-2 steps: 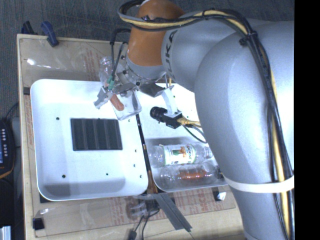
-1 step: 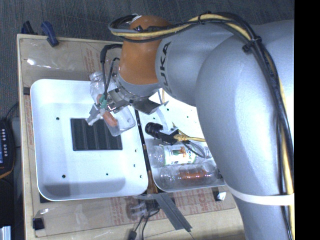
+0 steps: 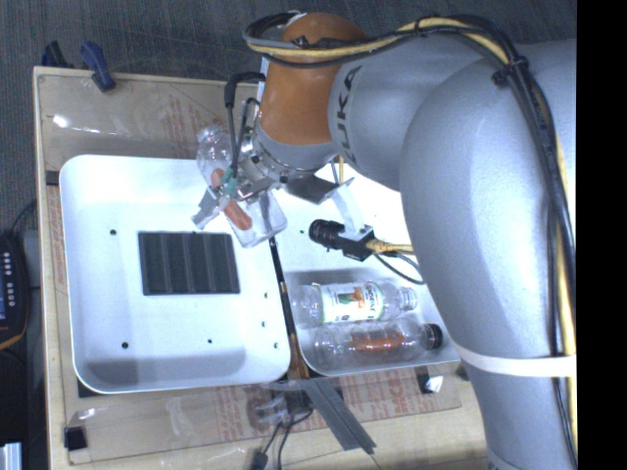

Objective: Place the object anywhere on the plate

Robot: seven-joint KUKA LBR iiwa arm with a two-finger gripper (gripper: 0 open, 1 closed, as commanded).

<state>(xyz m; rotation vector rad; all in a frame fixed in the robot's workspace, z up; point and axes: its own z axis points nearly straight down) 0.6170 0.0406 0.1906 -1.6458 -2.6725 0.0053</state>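
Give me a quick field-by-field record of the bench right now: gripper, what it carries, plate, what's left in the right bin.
gripper: over the left bin's upper right part
carried item: clear plastic bottle with an orange part, between the fingers
plate: dark ribbed rectangle in left bin, nothing on it
right bin: two clear bottles lying side by side
task state: object not yet placed

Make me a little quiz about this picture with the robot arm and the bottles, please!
1. How many bottles lie in the bin beneath the arm?
2. True or false: the dark plate lies in the same bin as the bottles.
3. The gripper hangs over: A) the picture's top right corner of the plate's bin, B) the bottles, C) the plate's middle.
Key: 1) two; 2) false, the plate is in the other bin; 3) A.
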